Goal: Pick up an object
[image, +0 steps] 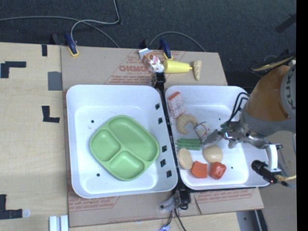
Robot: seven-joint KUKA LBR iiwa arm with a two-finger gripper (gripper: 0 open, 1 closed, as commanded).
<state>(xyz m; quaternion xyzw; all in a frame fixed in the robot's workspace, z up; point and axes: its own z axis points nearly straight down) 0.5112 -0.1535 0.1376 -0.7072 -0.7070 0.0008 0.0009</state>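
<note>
Objects: you have a cluster of small food-like items in the right bin [236, 97], all lying in its left half.
Green piece: a flat green bean-like item [188, 144] lies near the middle of the cluster, and the gripper tip sits just beside its right end.
Croissant: a curved tan pastry shape [185, 123] rests just above the green piece.
Carton: a small red-and-white box [175, 104] stands at the upper left of the right bin, close to the divider.
Pale rounds: one beige potato-like lump [185, 158] lies below the green piece, and a second [212, 154] lies to its right, under the gripper.
Red pieces: an orange-red block [199, 169] and a red pepper-like item [217, 170] sit side by side along the lower edge of the cluster.
Gripper: you see the gripper [208, 136] low over the cluster, between the croissant and the right-hand pale round; its thin metal fingers look slightly spread, with nothing visibly between them.
Arm: the grey arm with its orange band [269, 100] enters from the right and covers the right bin's far side.
Left bin: the left bin [82, 100] holds a green divided plate [124, 147], lying tilted in its centre.
Beyond the bins: a yellow banana-like toy [177, 67] and a small wrapped packet [152, 60] lie on the cardboard above the bins.
</note>
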